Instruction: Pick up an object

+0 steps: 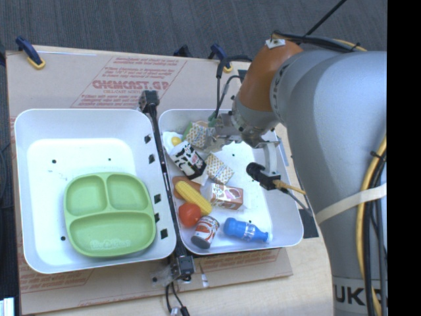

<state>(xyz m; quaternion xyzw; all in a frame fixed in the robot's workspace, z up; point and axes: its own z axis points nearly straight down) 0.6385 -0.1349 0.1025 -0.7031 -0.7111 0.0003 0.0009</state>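
My gripper (pixel 219 131) reaches down into the far part of the right bin (pixel 287 224), right beside a small checkered box (pixel 198 135); whether it touches the box is unclear. Just in front of it lie a black-and-white cow toy (pixel 189 160) and a checkered packet (pixel 220 169). A small yellow piece (pixel 172 139) sits at the bin's left wall. Nearer the front are a yellow corn-like toy (pixel 192 195), a brown-red packet (pixel 227 196), a red ball-shaped fruit (pixel 189 214), a tin can (pixel 205 232) and a blue bottle (pixel 247 230).
The left bin (pixel 39 137) holds a green divided plate (pixel 108 213). A black clip (pixel 149 100) sits where the two bins meet at the back. The grey arm (pixel 329 130) covers the right bin's right rim. Cardboard (pixel 99 78) lies under both bins.
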